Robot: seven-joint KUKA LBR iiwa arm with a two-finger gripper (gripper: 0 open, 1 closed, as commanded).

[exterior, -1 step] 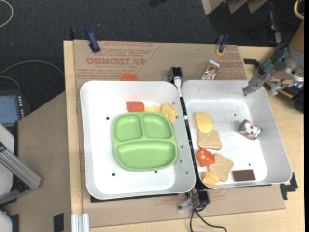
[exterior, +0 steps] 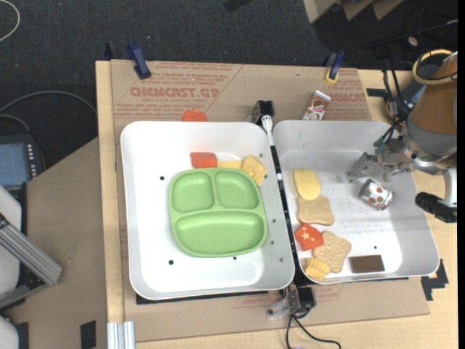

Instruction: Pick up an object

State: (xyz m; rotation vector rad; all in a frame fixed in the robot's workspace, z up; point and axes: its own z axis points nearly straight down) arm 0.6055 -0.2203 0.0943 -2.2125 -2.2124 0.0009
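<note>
My gripper (exterior: 376, 167) hangs over the right part of the right bin (exterior: 407, 257), below the grey arm with its orange band (exterior: 436, 107). Just beneath it lies a small white can with red spots (exterior: 376, 194), on its side on the bin floor. Left of it lie a yellow oval piece (exterior: 306, 183), two toast-like pieces (exterior: 315, 211) (exterior: 333, 249), a red piece with a star (exterior: 309, 236) and a small yellow piece (exterior: 317, 270). A brown bar (exterior: 367, 264) rests near the front wall.
The left bin (exterior: 142, 195) holds a green divided plate (exterior: 216, 212), a red block (exterior: 203, 160) and yellow pieces (exterior: 253, 169). A small carton (exterior: 317, 106) and an orange disc (exterior: 193, 115) lie on the cardboard behind the bins. Blue clamps (exterior: 138, 59) hold the board.
</note>
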